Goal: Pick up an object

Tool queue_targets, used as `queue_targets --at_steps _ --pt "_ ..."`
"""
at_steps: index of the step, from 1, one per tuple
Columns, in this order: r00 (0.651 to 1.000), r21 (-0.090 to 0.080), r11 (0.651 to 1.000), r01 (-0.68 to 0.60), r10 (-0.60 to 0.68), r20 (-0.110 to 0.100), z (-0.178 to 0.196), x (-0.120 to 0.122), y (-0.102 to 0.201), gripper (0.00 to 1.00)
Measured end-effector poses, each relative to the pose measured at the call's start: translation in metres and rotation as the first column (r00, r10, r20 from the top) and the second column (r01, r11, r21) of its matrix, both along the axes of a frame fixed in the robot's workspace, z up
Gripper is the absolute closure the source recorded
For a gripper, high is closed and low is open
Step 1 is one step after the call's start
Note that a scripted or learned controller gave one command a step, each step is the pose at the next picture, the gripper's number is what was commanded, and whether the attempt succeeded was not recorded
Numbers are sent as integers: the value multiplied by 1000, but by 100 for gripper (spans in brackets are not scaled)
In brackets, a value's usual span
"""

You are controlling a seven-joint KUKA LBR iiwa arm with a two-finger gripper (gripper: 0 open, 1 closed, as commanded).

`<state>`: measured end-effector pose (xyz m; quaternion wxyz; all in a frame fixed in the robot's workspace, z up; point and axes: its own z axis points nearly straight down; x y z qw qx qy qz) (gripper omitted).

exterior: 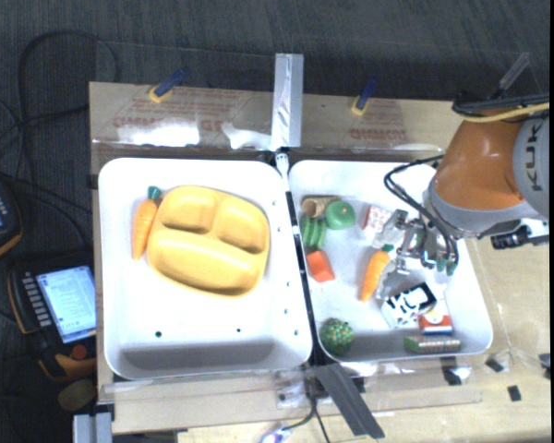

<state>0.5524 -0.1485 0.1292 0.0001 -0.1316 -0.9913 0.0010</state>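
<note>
Fixed overhead camera, slanted, perhaps mid-distance.

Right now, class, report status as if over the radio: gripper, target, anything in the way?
Gripper low over right bin, nothing visibly held. Carrot just beside it, unlifted. Black-and-white box crowds close below.

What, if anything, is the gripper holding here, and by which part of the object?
It cannot be told. The gripper hangs over the right bin beside a toy carrot, but the camera view shows nothing clearly between its fingers.
</note>
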Motion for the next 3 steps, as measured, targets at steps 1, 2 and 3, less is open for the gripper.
queue_targets --at_steps 1,2,3 --pt "1000 -1 1000 8 -8 11 -39 -13 47 0" --pt "1000 -4 1000 7 -7 17 -28 -11 47 100" --pt "992 1 992 129 -129 2 75 -26 83 100"
